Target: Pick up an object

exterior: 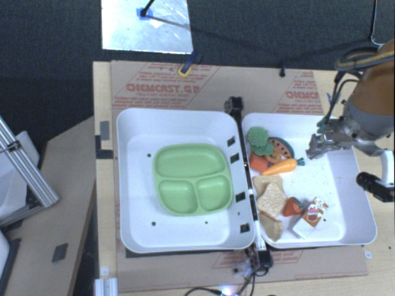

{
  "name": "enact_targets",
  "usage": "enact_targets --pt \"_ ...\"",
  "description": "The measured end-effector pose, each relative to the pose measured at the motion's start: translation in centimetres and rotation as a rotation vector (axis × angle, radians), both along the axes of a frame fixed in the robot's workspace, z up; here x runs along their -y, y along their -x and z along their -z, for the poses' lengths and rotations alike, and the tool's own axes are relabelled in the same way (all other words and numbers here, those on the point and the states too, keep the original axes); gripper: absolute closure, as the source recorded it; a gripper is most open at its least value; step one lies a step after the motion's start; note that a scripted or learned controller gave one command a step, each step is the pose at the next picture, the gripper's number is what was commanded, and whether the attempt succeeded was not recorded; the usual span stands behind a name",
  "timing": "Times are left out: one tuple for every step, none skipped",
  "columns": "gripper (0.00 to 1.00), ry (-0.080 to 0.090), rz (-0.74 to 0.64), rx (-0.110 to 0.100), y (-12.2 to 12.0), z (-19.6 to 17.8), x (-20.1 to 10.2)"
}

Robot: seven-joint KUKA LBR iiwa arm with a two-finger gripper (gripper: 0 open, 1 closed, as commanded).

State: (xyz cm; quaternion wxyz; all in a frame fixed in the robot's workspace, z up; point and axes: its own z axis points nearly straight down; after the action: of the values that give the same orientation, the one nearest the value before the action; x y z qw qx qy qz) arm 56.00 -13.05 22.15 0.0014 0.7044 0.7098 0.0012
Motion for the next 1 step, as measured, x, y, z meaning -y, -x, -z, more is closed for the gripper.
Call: enact_targets --pt "1.00 -0.001 -0.002 0.001 -2.08 -1.00 -4.45"
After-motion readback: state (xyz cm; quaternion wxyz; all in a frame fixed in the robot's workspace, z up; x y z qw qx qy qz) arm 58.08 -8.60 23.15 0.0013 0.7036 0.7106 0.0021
